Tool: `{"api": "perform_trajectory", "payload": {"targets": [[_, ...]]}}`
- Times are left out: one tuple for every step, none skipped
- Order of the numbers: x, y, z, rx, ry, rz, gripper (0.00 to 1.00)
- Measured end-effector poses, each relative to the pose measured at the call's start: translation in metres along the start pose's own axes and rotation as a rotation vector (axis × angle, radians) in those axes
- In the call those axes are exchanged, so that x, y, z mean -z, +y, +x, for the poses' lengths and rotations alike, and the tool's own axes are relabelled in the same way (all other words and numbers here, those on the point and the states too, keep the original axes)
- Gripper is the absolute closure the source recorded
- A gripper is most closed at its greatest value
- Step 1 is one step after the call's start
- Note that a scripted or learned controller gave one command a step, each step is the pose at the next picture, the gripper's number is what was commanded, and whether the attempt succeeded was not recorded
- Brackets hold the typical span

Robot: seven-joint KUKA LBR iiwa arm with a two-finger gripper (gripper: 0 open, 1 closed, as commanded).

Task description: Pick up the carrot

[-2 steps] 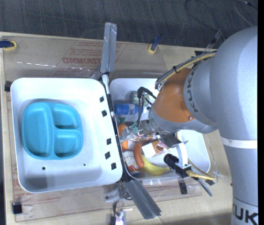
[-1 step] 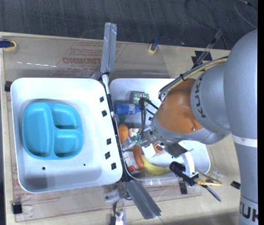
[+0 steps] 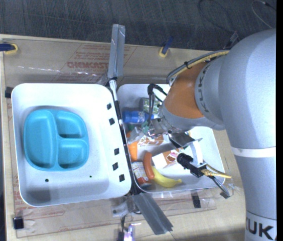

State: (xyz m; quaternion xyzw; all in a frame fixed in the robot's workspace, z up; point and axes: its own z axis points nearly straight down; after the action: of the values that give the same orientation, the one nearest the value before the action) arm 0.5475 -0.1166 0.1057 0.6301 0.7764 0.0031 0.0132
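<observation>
Carrot (image 3: 133,150): orange, at right bin's (image 3: 217,143) left wall, long axis roughly near-to-far; tip direction unclear. Hand (image 3: 157,129) over clutter, grip cannot be told. "KUKA" partly readable on arm (image 3: 254,99)

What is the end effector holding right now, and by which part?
Cannot be told: the end effector is low over the cluttered right bin, hidden by the wrist. The carrot lies at the bin's left wall.

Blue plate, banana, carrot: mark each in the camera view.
blue plate (image 3: 56,138): camera view, on the ridge between its compartments.
banana (image 3: 165,181): camera view, middle of its curved body.
carrot (image 3: 132,150): camera view, orange part showing by the right bin's left wall.
</observation>
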Motion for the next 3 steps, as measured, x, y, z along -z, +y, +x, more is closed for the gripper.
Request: {"api": "perform_trajectory", "payload": {"targets": [[-0.005,-0.063,0.016,-0.012,-0.008,0.002,0.00],[-0.012,0.006,0.004,-0.229,0.001,0.022,0.00],[-0.004,0.007,0.008,-0.219,0.009,0.026,1.00]]}}
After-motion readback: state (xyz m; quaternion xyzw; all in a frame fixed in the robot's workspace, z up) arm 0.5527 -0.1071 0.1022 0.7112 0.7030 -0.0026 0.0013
